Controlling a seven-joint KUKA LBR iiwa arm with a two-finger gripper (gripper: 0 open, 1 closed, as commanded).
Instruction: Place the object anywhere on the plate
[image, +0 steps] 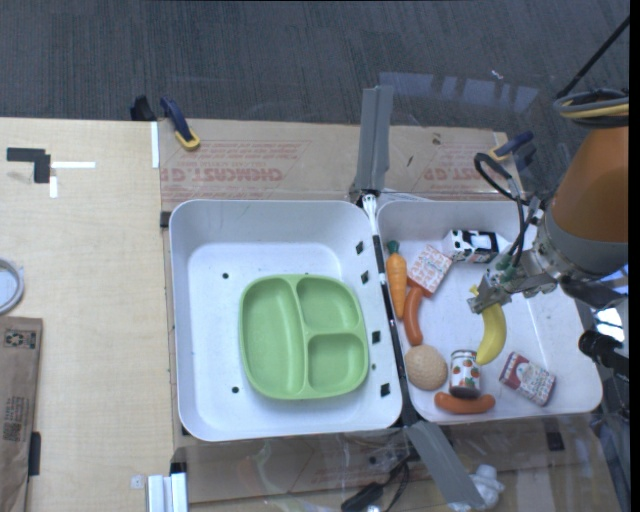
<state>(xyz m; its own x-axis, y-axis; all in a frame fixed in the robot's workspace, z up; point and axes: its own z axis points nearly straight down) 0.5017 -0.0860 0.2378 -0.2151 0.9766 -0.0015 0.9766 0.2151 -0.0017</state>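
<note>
A green plate (266, 340) with three compartments lies in the left bin (200, 400), with nothing on it. My gripper (497, 291) hangs low in the right bin (565, 330), right over the upper end of a yellow banana (491, 338). Whether it touches the banana is unclear. The arm's orange band sits above it at the right edge.
The right bin also holds a carrot (397, 279), a red sausage (413, 315), a small patterned packet (430, 268), a black-and-white cow toy (472, 243), a beige ball (426, 367), a small can (462, 371), another red sausage (465, 404) and a red packet (527, 379).
</note>
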